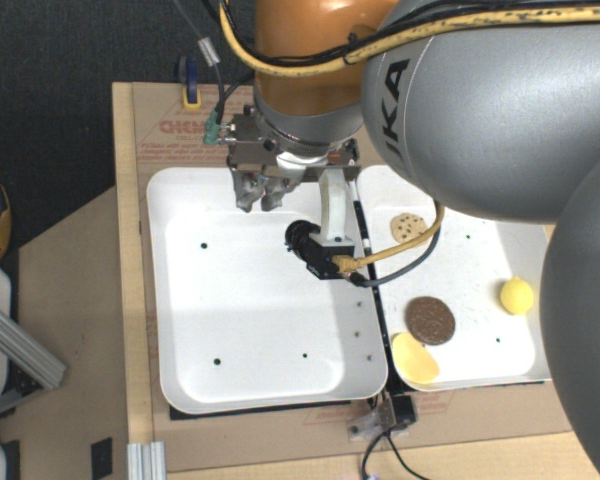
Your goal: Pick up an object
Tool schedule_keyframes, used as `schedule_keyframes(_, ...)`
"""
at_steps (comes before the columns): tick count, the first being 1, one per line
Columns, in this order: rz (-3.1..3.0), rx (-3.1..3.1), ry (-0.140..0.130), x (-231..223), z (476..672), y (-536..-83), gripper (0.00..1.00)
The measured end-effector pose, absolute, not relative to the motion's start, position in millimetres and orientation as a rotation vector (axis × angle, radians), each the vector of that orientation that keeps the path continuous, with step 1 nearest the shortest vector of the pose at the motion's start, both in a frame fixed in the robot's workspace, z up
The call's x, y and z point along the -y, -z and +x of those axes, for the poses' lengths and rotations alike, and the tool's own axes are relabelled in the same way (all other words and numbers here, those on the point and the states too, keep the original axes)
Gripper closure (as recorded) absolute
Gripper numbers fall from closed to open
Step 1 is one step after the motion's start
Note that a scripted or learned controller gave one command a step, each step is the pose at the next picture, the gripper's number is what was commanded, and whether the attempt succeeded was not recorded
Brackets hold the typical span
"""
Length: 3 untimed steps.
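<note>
While tool hangs over left bin, grip unclear, cookie lies well right.

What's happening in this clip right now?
A grey KUKA arm reaches in from the right, its pincer hanging over the far edge of the left bin, with nothing visible between its fingers. The pickable items all lie in the right bin: a speckled cookie, a brown disc, a pale yellow piece at the near left corner and a small yellow ball. So nothing appears to be picked up at this moment.
</note>
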<state>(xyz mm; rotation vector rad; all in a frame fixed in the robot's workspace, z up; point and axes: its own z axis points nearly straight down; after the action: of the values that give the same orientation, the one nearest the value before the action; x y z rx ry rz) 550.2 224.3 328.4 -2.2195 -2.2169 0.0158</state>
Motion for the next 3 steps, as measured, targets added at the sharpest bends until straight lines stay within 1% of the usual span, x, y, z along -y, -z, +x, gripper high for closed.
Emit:
schedule_keyframes(1, -2.220, 2.223, 0.001, -225.1, 551.3, -344.6, 1.00)
schedule_keyframes(3, -2.219, 2.227, 0.005, -226.3, 551.7, -364.8, 1.00)
